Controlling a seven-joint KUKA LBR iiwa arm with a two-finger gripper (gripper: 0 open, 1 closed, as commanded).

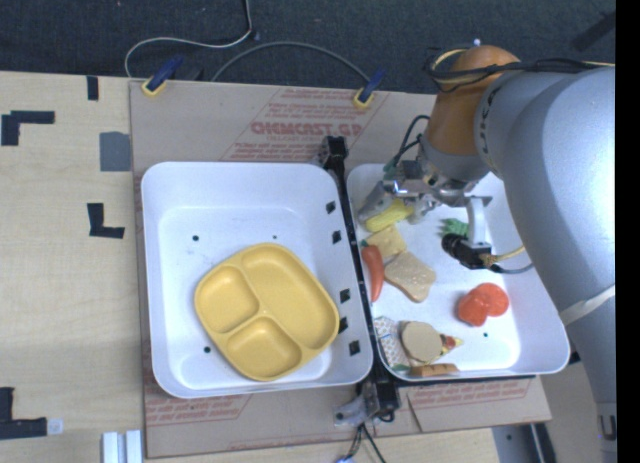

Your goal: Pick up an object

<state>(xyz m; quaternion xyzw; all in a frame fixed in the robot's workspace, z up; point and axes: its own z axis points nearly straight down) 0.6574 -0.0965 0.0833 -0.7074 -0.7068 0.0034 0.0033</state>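
Brown cardboard covers your desk (200,131) under two white bins. Your pincer (412,194) hangs directly over the small yellow corn-like piece (388,217), lying slantwise in the right bin (530,341); whether it grips, I cannot tell.

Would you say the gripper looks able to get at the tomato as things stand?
Probably yes: the tomato lies alone on bare floor of the right bin, nothing over it, and the gripper hangs over the same bin.

Yellow divided plate (265,309), white bins (165,281), red tomato (483,304), orange carrot (374,272), grey arm (555,161) with orange band (458,116)
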